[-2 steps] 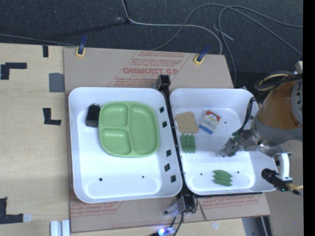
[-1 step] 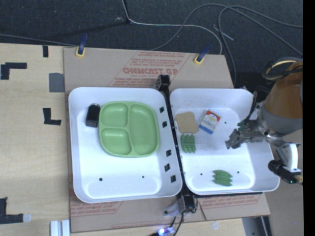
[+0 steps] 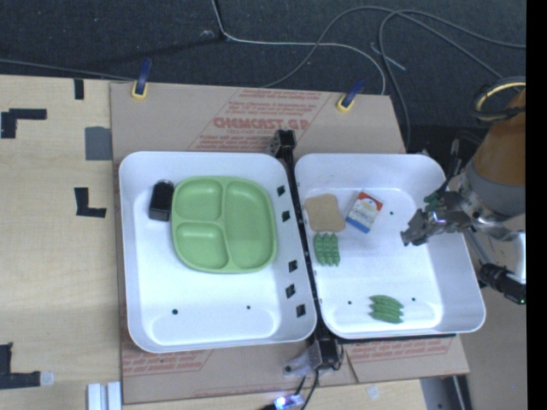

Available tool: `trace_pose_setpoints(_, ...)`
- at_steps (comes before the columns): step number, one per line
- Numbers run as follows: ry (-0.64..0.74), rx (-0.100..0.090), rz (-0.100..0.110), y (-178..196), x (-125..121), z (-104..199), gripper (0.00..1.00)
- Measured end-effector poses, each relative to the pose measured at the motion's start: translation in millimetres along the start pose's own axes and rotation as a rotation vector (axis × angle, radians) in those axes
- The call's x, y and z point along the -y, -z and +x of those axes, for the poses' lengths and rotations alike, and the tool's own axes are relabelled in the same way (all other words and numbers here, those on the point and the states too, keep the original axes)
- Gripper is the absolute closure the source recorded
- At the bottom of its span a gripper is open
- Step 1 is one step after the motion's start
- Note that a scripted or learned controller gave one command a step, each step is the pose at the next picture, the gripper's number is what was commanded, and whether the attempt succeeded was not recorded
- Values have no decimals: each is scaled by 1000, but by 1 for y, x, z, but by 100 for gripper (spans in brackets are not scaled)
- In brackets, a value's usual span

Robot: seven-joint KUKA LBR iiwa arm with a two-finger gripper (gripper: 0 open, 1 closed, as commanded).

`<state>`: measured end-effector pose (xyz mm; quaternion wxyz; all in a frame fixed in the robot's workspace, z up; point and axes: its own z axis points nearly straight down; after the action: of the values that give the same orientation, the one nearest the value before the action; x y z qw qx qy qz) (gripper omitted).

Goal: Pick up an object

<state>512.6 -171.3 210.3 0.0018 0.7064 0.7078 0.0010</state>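
Note:
The right bin (image 3: pixel 427 173) holds a tan flat piece (image 3: pixel 324 213), a small red, white and blue carton (image 3: pixel 364 211), a green ridged item (image 3: pixel 326 249) and a green pea pod (image 3: pixel 386 308). My gripper (image 3: pixel 419 231) hangs over the right side of this bin, well right of the carton and above the pea pod. Nothing shows between it and the bin floor. In the left bin (image 3: pixel 137 229) lie a green divided plate (image 3: pixel 226 224) and a small black block (image 3: pixel 161 201) at the plate's left.
The arm with its orange band (image 3: pixel 504 156) comes in from the right over the bin's rim. A black divider with clips (image 3: pixel 295 229) runs between the bins. Cables (image 3: pixel 342 32) trail over the dark surface behind, and cardboard lies under the bins.

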Motion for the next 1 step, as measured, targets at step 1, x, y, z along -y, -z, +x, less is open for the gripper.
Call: trace_pose_setpoints(1,0,1,-1,53,-2,0,100)
